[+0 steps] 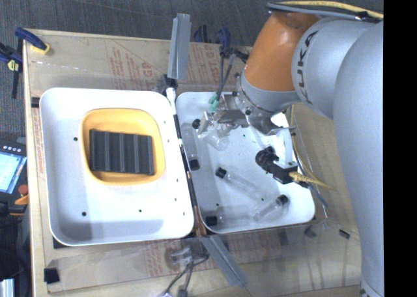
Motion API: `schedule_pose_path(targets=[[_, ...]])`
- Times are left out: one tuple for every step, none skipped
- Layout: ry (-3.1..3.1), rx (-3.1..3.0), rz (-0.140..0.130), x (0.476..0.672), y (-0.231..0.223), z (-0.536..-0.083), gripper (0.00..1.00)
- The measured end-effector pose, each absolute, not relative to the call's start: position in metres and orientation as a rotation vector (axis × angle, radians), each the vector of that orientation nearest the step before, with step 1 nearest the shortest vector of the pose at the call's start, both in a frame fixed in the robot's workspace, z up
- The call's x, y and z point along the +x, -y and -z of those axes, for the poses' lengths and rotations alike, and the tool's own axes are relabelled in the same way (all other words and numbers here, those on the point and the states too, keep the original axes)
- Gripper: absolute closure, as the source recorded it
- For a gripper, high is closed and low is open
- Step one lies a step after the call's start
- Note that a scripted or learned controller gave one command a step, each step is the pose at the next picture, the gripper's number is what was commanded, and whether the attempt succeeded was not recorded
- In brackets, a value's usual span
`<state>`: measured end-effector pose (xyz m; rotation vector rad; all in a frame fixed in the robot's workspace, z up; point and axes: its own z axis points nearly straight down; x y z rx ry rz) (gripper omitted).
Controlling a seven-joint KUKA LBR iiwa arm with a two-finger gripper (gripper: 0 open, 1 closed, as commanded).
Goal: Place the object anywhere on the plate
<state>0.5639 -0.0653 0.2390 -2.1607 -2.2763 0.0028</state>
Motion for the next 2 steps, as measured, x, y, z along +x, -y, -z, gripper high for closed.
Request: schedule_pose_path(targets=[[2.581, -1.783, -0.005, 0.5949, 0.0306, -0.2003, 1.00], [2.581, -1.784, -0.005, 0.5950, 0.0308, -0.2005, 0.00]])
